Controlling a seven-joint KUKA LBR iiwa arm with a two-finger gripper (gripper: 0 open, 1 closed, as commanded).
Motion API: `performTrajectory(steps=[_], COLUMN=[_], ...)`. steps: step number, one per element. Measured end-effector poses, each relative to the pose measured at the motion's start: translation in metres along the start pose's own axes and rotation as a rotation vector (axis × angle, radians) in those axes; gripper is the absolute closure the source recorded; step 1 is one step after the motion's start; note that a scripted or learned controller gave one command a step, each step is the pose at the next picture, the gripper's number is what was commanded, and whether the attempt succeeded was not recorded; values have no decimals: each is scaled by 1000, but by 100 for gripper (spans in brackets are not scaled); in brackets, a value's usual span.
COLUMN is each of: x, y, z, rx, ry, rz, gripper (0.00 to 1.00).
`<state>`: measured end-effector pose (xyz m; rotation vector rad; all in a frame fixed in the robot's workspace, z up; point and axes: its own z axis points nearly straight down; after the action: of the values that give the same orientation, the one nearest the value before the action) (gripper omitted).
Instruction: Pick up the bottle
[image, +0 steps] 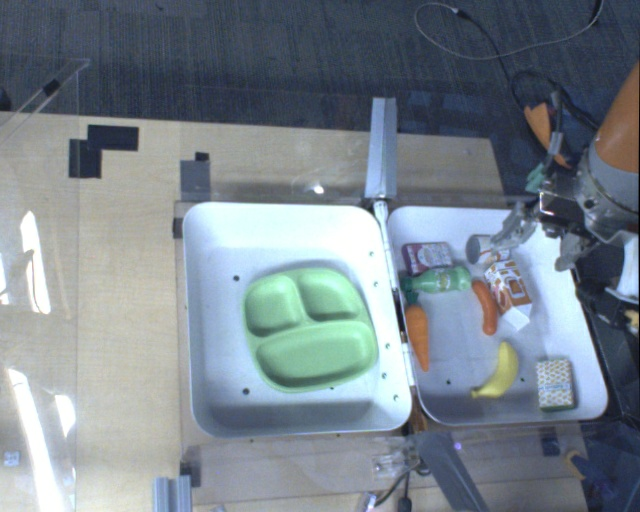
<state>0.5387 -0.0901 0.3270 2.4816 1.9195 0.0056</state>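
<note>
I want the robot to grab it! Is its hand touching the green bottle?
Apart. The camera view shows white bin floor between the hand and the green plastic bottle.

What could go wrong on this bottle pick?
1. The bottle lies on its side, wedged between the purple packet and the carrot; a descent could catch either neighbour.
2. It sits near the bin's left wall, leaving little room on that side.
3. The pincer hangs well right of it, over the carton.

Glossy green plastic bottle (437, 281); smooth white plastic bins (200, 330)
</note>
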Motion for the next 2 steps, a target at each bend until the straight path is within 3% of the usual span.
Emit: performTrajectory(steps=[1, 2], x=[-46, 28], y=[-24, 1], z=[25, 114], rx=[1, 2], ry=[0, 1], rz=[-150, -249], gripper=[0, 0])
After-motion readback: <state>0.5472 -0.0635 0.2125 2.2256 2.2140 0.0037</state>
